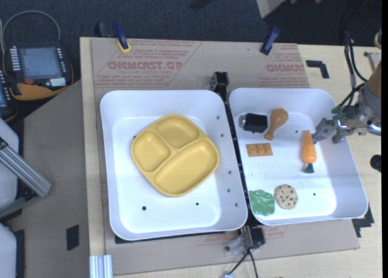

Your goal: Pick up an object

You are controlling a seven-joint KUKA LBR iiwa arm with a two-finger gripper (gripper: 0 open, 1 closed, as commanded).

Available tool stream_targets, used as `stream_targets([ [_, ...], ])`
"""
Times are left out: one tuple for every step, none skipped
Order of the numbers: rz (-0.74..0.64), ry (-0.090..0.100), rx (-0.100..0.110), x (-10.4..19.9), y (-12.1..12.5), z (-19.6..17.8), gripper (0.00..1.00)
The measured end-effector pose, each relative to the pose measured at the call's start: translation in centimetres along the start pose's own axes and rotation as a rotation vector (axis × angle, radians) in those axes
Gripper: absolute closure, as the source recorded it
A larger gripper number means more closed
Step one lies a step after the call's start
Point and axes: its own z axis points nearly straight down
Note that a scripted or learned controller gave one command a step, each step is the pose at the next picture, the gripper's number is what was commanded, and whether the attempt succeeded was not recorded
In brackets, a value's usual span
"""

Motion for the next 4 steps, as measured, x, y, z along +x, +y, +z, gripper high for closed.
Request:
stream_targets([
  [0.000, 0.000, 0.000, 0.0, 0.2, -3.2, 1.00],
  [0.001, 0.004, 0.008, 5.1, 0.9, -2.7, 1.00],
  [-0.003, 0.004, 0.008, 9.4, 2.0, -2.4, 1.00],
  [-0.004, 0.005, 0.006, 14.5, 3.4, -1.7, 1.00],
])
